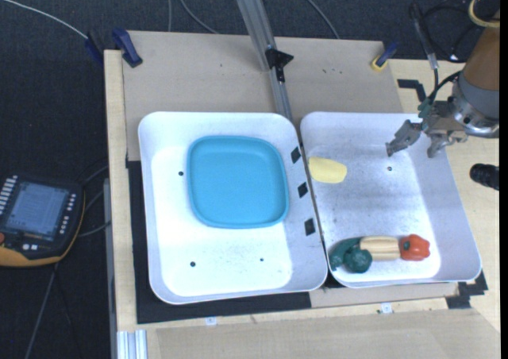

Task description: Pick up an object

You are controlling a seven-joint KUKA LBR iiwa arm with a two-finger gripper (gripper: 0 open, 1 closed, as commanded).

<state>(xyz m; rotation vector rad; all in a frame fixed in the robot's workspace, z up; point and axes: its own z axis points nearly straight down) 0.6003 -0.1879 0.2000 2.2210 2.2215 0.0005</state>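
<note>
A turquoise plate (237,181) sits in a white bin (163,214), while another white bin (444,214) holds yellow (327,170), green (352,257), tan (379,248) and red (413,248) objects.

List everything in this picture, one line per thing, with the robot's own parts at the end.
bins: 2, white, side by side on the bench
plate: 1, blue, in the left bin
yellow object: 1, pale yellow, right bin, by its left wall
green object: 1, dark green, right bin, near edge
tan object: 1, tan, between the green and red ones
red object: 1, red-orange, right bin, near edge
handheld pendant: 1, grey and orange, floor at left
clamps: 2, blue, bench's far corners
gripper: 1, grey, open, over the right bin's far end
</note>
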